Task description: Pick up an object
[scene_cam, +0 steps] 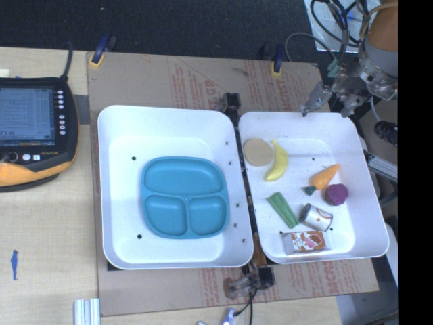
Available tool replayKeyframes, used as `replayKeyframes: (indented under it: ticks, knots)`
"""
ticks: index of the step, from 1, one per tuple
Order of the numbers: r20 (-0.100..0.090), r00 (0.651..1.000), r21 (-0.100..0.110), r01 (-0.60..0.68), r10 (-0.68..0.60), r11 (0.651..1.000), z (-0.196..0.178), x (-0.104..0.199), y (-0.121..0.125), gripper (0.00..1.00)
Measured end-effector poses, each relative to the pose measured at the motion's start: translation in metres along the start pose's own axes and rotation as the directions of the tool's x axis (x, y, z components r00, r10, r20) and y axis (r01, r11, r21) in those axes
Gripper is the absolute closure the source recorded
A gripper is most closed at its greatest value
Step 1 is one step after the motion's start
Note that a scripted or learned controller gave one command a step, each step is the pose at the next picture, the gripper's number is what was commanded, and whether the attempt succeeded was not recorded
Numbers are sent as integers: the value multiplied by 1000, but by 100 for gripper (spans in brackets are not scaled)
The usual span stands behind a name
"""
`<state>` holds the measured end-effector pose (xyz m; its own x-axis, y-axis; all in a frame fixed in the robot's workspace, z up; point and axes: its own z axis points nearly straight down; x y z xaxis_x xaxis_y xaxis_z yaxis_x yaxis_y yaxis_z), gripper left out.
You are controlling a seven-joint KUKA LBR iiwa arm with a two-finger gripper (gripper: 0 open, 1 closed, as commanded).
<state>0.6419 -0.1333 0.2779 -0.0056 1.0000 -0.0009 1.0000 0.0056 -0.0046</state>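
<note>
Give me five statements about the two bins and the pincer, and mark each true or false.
1. The blue tray lies in the left bin. True.
2. The banana lies in the left bin. False: it lies in the right bin.
3. The pincer grips the carrot. False: it hangs at the right bin's far rim, apart from it.
4. The purple ball lies beside the carrot. True.
5. The tray holds the green stick. False: the stick lies in the right bin.
</note>
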Motion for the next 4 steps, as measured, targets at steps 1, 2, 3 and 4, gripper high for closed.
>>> replayKeyframes:
  ticks: [1,2,3,4]
  knots:
    - [1,1000,1,2,-2,1000,71,46,-16,0]
    - [1,1000,2,0,0,1000,171,38,-9,0]
    - [2,1000,-5,2,-2,1000,182,39,17,0]
    - [2,1000,-9,0,0,1000,182,37,-6,0]
